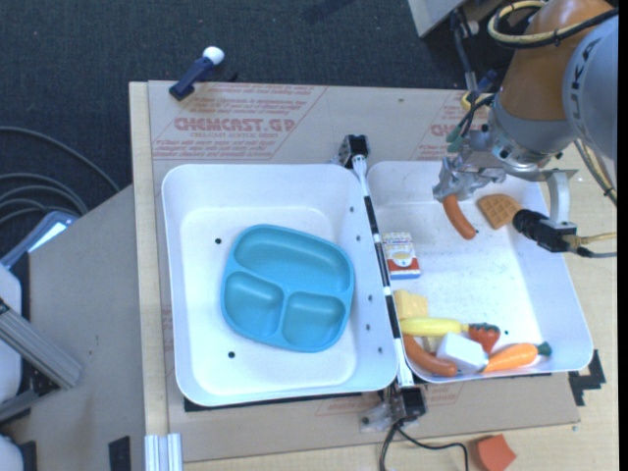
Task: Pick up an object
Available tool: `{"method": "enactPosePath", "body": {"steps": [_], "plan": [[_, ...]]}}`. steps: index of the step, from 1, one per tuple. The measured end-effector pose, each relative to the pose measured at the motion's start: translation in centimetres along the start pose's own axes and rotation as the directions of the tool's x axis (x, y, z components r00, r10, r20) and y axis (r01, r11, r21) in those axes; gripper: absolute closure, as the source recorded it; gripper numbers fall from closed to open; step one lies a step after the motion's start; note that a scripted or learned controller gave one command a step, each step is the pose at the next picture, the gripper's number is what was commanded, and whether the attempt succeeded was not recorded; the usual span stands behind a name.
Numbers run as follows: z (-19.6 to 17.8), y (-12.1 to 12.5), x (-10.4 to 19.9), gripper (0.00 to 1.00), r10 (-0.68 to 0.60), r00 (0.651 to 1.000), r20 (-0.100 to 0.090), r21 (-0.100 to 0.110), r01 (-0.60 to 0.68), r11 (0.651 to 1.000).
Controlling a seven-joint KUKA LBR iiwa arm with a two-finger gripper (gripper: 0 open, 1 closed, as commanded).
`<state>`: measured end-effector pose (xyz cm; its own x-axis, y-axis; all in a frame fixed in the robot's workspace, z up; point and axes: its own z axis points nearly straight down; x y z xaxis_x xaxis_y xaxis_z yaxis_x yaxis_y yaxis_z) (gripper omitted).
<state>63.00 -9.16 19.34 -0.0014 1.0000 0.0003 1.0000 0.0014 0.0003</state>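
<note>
My gripper (pixel 459 192) hangs over the far part of the right bin (pixel 549 292). Its fingers are shut on the upper end of an orange-red sausage (pixel 459 218), which slants down and to the right below them. Just right of the sausage lies a tan waffle piece (pixel 497 209). A small red and white box (pixel 399 256) lies by the bin's left wall. At the near end of the right bin sit a yellow banana (pixel 433 327), a second sausage (pixel 429 360), a white block (pixel 461 350) and a carrot (pixel 511 357).
The left bin (pixel 186 263) holds a blue divided plate (pixel 287 287). A black cable fitting (pixel 537 227) juts from the arm over the right bin's far right. A blue-and-white marker (pixel 196 73) lies on the board behind the bins.
</note>
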Motion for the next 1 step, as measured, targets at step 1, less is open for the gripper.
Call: {"method": "enactPosePath", "body": {"steps": [1], "plan": [[-3.14,-4.65,4.32,1.00,0.001,1.000,-0.001,0.003,-0.001,1.000]]}}
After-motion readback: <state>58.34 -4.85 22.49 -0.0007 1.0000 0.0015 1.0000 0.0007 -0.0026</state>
